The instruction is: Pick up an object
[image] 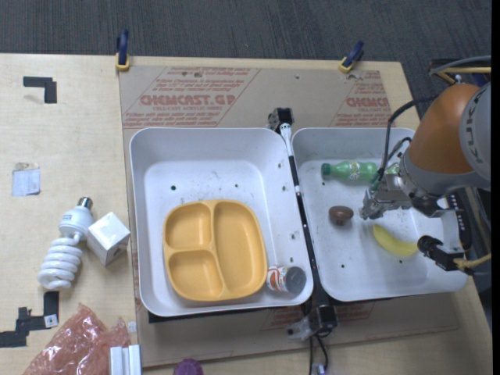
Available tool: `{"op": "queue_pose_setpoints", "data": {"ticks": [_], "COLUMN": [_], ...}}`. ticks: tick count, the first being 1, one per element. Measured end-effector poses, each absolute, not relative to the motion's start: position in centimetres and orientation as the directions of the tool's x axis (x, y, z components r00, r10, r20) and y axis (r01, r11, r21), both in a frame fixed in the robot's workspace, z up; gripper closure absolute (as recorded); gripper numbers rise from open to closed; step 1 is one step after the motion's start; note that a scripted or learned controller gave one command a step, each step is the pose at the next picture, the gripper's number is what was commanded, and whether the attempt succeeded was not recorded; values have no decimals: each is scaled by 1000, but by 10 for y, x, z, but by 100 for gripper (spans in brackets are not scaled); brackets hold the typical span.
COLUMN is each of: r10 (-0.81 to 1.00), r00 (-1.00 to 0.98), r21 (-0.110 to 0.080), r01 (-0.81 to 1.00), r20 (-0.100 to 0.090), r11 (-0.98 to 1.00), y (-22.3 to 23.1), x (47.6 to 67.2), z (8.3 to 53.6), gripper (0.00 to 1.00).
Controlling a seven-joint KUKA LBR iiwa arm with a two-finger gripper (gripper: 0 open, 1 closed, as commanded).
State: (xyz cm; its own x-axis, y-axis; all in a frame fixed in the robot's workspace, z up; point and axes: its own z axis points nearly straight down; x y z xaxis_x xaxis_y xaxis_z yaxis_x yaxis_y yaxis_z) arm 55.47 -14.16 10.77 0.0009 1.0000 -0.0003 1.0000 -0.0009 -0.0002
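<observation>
Here, one bottle (350,170), one banana (394,243), one kiwi (340,215).

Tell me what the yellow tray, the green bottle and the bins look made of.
Tray: likely moulded plastic, matte yellow, with smooth rounded compartments and an even colour. Bottle: probably translucent green plastic with a glossy shine, lying on its side. Bins: seemingly thin white plastic, smooth and slightly scuffed, with rounded corners.
</observation>
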Motion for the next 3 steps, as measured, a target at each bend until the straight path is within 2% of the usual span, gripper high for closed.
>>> {"op": "queue_pose_setpoints", "data": {"ticks": [1,2,3], "r10": [1000,1000,1000], "r00": [2,0,2], "r21": [-1,2,0], "r01": [1000,1000,1000], "r20": [0,-1,0], "r11": [-2,0,-2], "y": [-98,-93,-105], "x": [493,538,493], "z": [92,93,92], "gripper": [0,0,0]}}
